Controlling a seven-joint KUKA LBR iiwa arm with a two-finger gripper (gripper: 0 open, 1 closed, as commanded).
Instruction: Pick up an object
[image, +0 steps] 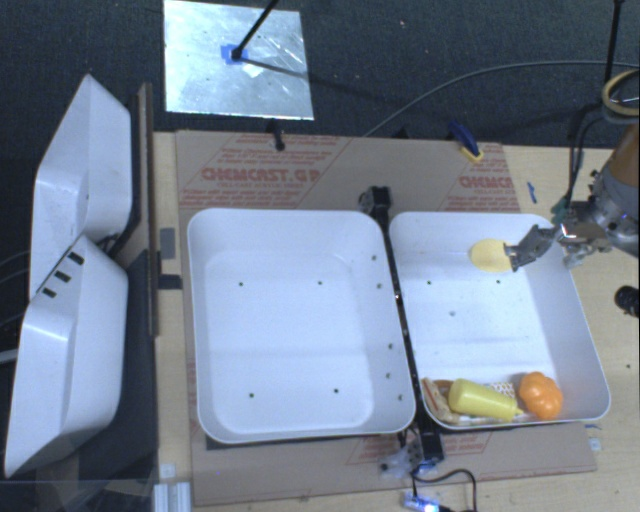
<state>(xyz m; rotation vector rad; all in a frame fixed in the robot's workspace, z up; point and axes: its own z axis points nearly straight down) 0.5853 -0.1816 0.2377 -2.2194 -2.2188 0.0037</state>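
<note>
At the right bin's (585, 330) far right corner: gripper (528, 248) reaching in from the right, one dark finger (524, 250) angled down and left, tip right against the pale yellow object (490, 255). Cannot tell how far open, the second finger being lost against the wrist hardware behind. Cannot tell either whether the tip truly touches the object or merely overlaps it from this slant; nothing seen clamped between fingers.

Pale yellow object: small, rounded, smooth, a soft lemon colour, resting on the white floor of the bin near its far wall, immediately left of the gripper tip.

At the near edge of the same bin, well apart from the gripper: a yellow squeeze-bottle shape (482, 399) lying on its side, an orange round fruit (541, 394) just to its right and touching it, both over a tan woven-looking piece (437, 400) tucked in the near left corner.

Beside it on the cardboard-covered worktop (300, 170): the left bin (205, 300), with a black clamp strip (400, 320) running between the two.
</note>
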